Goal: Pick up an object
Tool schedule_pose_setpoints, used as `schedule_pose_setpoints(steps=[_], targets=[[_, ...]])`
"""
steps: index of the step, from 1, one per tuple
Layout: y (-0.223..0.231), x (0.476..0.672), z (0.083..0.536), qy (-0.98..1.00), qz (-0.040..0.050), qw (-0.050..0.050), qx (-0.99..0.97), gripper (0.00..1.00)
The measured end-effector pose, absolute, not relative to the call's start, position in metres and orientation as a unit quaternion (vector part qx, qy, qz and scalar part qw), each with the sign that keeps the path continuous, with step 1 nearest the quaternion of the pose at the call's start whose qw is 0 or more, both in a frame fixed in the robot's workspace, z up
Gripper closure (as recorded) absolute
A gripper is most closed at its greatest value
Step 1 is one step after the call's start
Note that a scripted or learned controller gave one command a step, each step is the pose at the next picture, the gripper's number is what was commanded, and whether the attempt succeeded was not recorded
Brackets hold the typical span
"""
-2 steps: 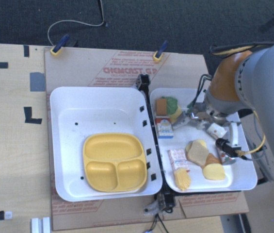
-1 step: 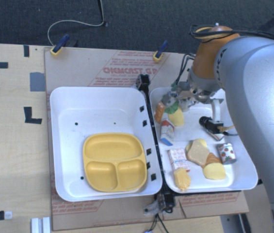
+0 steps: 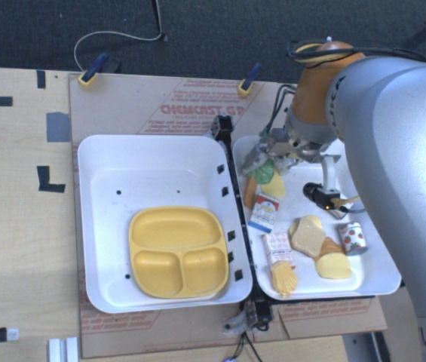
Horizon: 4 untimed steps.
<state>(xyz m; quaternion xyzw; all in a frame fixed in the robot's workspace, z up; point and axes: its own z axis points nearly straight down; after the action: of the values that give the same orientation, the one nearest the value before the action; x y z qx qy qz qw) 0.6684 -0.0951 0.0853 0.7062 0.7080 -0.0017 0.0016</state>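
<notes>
The gripper [image 3: 267, 157] hangs low over the right bin [image 3: 382, 277], just above a green item [image 3: 265, 175] at its far-left corner; I cannot tell the jaws' state. Best to descend straight, clear of the bin wall.

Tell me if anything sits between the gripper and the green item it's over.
Nothing visible does. The gripper is low in the right bin, directly above the green item, at the bin's far left corner. The orange piece and small packet lie beside it, nearer the camera.
</notes>
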Motion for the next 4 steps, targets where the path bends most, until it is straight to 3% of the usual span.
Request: schedule_pose_setpoints(steps=[1,2,3,4], targets=[[-0.095,0.666,0.085,0.708,-0.0004,0.002,0.707,0.0],[-0.094,0.636,0.086,0.707,0.0005,0.002,0.707,0.0],[-0.1,0.661,0.085,0.708,0.0005,0.0,0.706,0.0],[-0.097,0.643,0.086,0.707,0.0004,0.002,0.707,0.0]])
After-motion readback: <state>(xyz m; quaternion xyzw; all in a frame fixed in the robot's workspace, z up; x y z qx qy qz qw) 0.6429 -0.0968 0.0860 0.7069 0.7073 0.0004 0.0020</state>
